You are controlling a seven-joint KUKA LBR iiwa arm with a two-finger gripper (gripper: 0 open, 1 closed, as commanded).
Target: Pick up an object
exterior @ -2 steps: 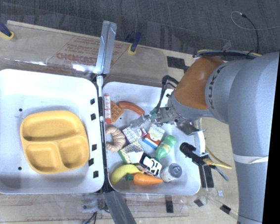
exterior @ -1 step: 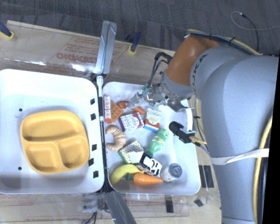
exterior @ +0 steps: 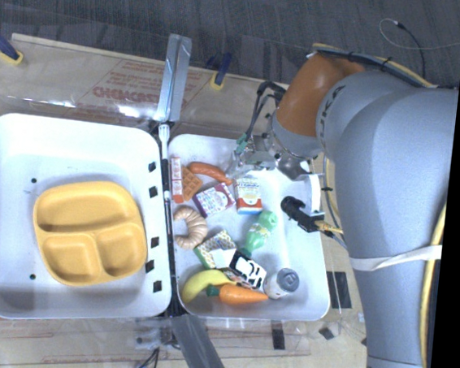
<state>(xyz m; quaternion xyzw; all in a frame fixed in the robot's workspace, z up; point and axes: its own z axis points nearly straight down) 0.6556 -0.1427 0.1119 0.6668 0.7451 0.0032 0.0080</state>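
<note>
Gripper: low at right bin's far edge, just beside the sausage; grip state cannot be told. Step: approach. Next: settle squarely over sausage, clamp, lift.

Toy foods heaped, right bin

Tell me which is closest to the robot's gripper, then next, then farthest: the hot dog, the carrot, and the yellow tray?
Gripper is at the right bin's top edge.
1. Hot dog: just below-left of it, top of the right bin.
2. Carrot: bottom of the right bin.
3. Yellow tray: across in the left bin.
</note>
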